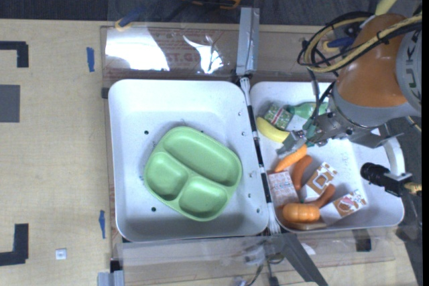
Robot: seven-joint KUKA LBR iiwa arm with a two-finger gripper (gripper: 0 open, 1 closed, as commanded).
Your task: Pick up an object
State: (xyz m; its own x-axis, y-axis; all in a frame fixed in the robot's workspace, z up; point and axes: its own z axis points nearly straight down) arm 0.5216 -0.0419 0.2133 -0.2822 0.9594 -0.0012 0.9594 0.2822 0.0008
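Camera view: two-finger gripper (299, 138), centre-right of frame, low over orange carrot-shaped toy (292, 159) in right white bin (395, 211), prob. lining up a grab; finger state n/k, can't tell.

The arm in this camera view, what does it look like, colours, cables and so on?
The arm is bulky and rounded, with a wide orange band above a grey wrist section. Black, yellow and blue cables loop around its upper side. The end effector is small, dark and metallic, with a greenish part near its base. A black cylindrical piece sticks out beside a light grey bracket.
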